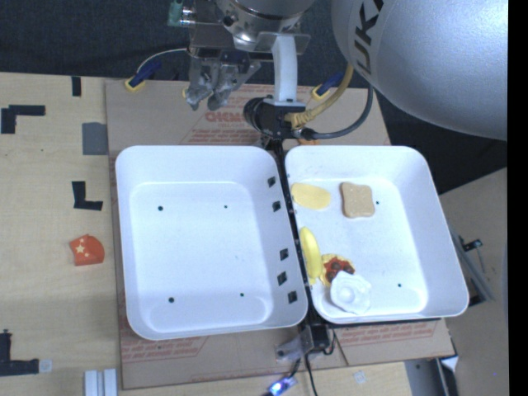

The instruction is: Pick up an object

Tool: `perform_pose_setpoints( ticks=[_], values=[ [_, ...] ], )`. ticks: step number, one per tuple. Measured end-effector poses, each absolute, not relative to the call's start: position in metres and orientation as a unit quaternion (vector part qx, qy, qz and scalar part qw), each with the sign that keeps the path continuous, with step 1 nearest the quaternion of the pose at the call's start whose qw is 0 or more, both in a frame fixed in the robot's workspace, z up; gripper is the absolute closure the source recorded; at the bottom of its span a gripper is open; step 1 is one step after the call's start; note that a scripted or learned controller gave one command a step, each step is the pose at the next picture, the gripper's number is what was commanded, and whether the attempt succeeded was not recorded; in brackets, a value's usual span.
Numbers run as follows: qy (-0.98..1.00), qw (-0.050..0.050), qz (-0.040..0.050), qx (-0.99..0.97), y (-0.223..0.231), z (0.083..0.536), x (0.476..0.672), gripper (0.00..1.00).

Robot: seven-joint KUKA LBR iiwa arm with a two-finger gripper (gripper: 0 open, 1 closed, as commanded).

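Currently gripper [216, 89] at 12 o'clock, beyond both bins | fingers' state: cannot tell | risk: banana [310, 252] hugs right bin [412, 167] wall at 9 o'clock, fingers may strike it.

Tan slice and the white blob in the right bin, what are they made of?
The tan bread-shaped slice looks like matte moulded plastic or foam toy food: flat uniform colour, rounded edges. The white lumpy blob looks like glossy plastic, possibly a toy fried egg: smooth, bright highlights. Neither can be confirmed at this resolution.
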State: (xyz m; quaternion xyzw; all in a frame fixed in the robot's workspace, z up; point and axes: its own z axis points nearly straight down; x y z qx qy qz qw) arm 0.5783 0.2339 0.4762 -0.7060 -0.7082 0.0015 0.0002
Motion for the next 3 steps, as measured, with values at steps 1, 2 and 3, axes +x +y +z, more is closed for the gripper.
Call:
perform_pose_setpoints(
  ticks=[1, 2, 3],
  values=[
    [-0.708, 0.000, 0.0020, -0.706, 0.234, 0.476, 0.578, 0.00],
    [-0.709, 0.000, 0.0024, -0.705, 0.235, 0.486, 0.578, 1.00],
    [-0.709, 0.000, 0.0030, -0.705, 0.234, 0.485, 0.578, 0.00]
  ],
)
